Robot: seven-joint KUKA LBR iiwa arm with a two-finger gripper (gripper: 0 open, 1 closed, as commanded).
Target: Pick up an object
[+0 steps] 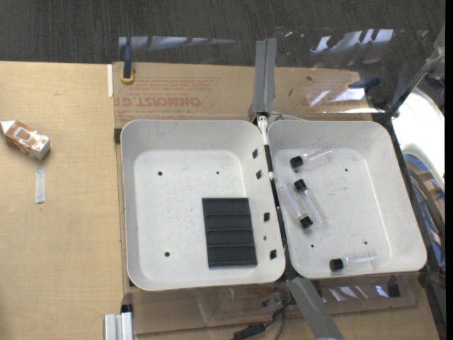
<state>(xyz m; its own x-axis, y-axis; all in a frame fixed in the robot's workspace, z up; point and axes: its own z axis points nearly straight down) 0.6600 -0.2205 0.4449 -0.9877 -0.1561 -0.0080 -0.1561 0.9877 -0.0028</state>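
Observation:
A black ribbed rectangular block [229,231] lies flat in the left bin [141,190], toward its lower middle. The right bin [396,211] holds several clear plastic tubes with black caps: one [310,159] near its upper left, two [306,202] close together at its left side, and one [352,263] by its front edge.
A small orange and white box [26,139] and a pale strip [39,187] lie on the wooden bench to the far left. Brown cardboard [184,94] sits behind the bins. A grey divider post [264,76] stands between the bins at the back.

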